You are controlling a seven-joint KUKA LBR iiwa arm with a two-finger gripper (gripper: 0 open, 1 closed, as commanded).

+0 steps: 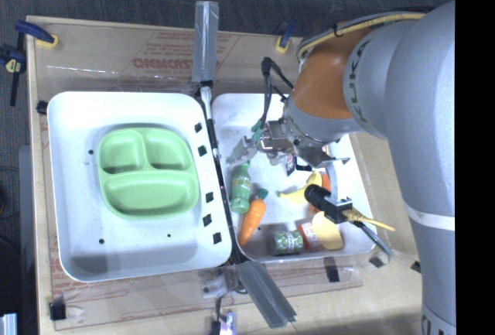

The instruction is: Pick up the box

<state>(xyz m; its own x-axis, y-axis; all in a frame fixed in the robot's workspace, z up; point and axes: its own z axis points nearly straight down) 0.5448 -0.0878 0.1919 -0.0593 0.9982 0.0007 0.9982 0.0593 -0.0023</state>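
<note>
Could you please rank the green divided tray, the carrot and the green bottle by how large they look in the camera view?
1. Green divided tray, by far the largest.
2 and 3. Carrot and green bottle look about alike; I would not rank them.

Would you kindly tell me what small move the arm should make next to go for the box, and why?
Probably a short shift toward the near end of the right bin. The gripper sits over the bin's far half, just beyond the green bottle, while the red-and-white item that looks most like a box lies beside the jar. That identification is uncertain.
</note>
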